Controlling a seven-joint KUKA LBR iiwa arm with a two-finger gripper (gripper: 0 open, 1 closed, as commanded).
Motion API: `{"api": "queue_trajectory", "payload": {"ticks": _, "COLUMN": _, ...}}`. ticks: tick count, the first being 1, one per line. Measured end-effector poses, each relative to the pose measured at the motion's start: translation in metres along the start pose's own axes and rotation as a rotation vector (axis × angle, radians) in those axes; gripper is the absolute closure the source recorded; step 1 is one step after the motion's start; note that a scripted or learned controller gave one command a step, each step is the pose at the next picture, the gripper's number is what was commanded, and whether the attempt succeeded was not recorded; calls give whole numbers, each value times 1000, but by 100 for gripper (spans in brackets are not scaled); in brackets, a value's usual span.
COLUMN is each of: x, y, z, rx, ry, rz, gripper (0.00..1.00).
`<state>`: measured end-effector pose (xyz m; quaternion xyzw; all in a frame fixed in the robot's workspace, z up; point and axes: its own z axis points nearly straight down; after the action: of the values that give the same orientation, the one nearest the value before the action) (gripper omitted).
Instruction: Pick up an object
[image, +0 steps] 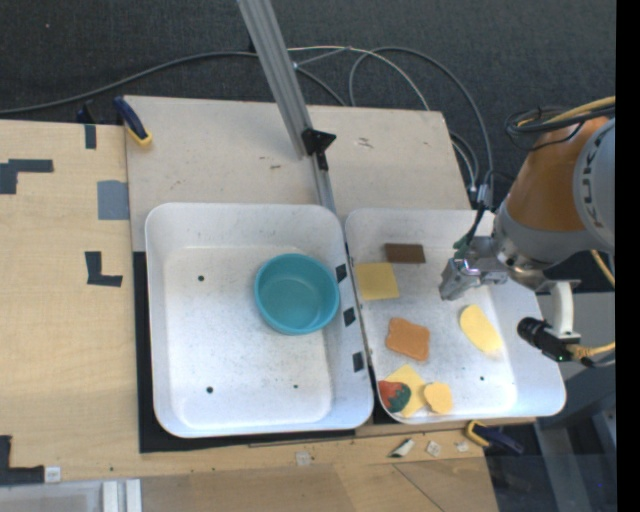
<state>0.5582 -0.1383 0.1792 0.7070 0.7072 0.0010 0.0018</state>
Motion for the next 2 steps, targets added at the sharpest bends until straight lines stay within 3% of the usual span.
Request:
{"api": "queue_trajectory", "payload": {"ticks": 1, "x": 3, "y": 4, "z": -63, "rx": -2, "ry": -1, "rz": -2, "gripper": 100}}
{"api": "queue_trajectory", "payload": {"ticks": 2, "x": 4, "y": 5, "z": -79, "rx": 3, "ry": 1, "rz": -1, "gripper": 100}}
